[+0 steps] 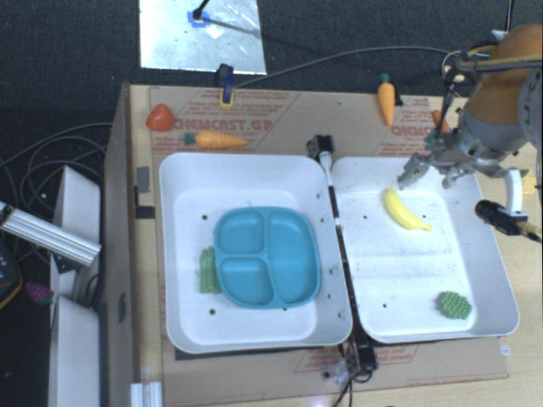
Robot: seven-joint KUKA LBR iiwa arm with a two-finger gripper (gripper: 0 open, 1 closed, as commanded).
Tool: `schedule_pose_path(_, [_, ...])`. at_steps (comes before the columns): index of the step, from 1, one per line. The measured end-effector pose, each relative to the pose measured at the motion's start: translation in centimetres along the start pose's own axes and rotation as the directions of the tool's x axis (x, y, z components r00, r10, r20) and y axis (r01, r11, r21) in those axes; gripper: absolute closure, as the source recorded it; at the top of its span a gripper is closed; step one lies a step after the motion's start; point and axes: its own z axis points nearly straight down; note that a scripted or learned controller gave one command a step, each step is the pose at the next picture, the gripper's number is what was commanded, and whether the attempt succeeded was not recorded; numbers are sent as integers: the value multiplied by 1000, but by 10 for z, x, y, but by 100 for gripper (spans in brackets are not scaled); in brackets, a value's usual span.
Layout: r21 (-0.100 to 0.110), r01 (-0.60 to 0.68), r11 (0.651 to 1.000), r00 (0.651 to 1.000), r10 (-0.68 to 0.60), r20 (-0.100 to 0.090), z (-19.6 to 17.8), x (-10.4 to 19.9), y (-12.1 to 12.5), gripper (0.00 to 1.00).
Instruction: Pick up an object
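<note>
banana (405,210) lies just below-left of the jaws

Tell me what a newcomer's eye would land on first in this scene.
The blue divided plate in the left bin stands out most, with a green item tucked at its left edge. In the right bin, a yellow banana lies near the top and a green bumpy piece near the lower right corner. The tool hovers above the banana.
</note>
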Motion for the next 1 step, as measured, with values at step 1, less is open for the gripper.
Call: schedule_pose_path(1, [2,1,1000,1000,-1,-2,102,16,31,0])
